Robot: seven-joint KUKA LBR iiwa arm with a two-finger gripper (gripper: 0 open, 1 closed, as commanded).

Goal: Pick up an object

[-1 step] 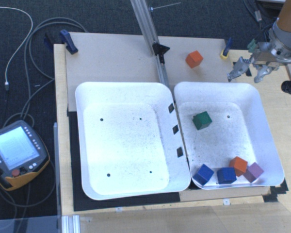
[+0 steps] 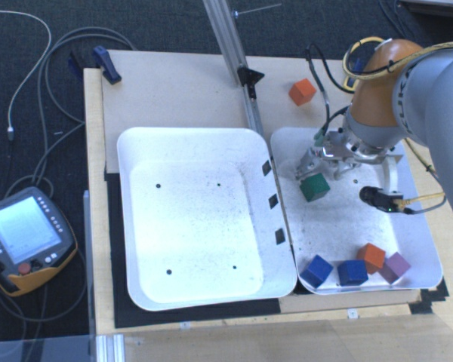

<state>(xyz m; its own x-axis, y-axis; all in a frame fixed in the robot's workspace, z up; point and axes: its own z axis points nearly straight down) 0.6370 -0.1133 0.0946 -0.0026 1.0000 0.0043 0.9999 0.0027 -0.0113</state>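
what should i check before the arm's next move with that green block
1. Pincer over the right white plastic bin: ok.
2. Small green cube right at the pincer: ok.
3. Cube actually held between the fingers: cannot tell.
4. Cube lifted off the bin floor: cannot tell.
5. Two blue cubes, orange cube and purple cube apart from the pincer, at the bin's near edge: ok.

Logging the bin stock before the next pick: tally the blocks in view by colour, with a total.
Green: 1, the green block in the right bin, below the gripper
Blue: 2, and
Orange: 2, one in the bin, one on the bench
Purple: 1
Total: 6
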